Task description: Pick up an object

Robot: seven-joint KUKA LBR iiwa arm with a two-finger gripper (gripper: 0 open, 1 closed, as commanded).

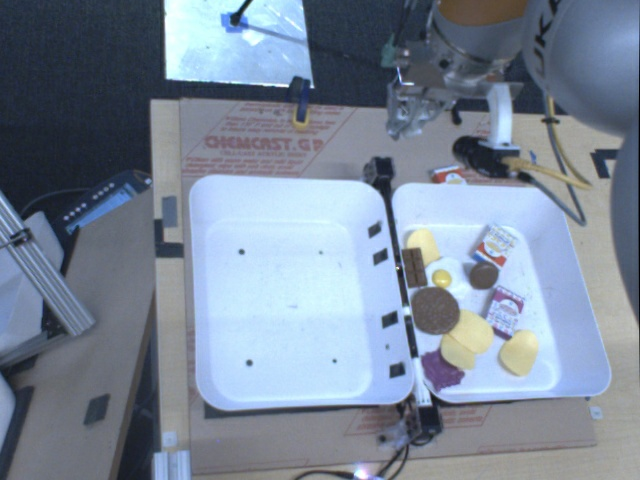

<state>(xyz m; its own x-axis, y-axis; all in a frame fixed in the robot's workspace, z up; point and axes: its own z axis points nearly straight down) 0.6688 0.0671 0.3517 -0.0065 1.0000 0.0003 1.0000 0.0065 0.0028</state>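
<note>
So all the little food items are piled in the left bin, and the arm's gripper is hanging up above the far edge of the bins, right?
Not quite. The camera view shows the food items, such as the round brown cookie, lying in the right bin, not the left bin. The rest stands: the gripper hangs above the far edge of the bins.

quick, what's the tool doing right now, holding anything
Tool: up above the bench behind the right bin, nothing seen in it; open or shut cannot be told.
</note>
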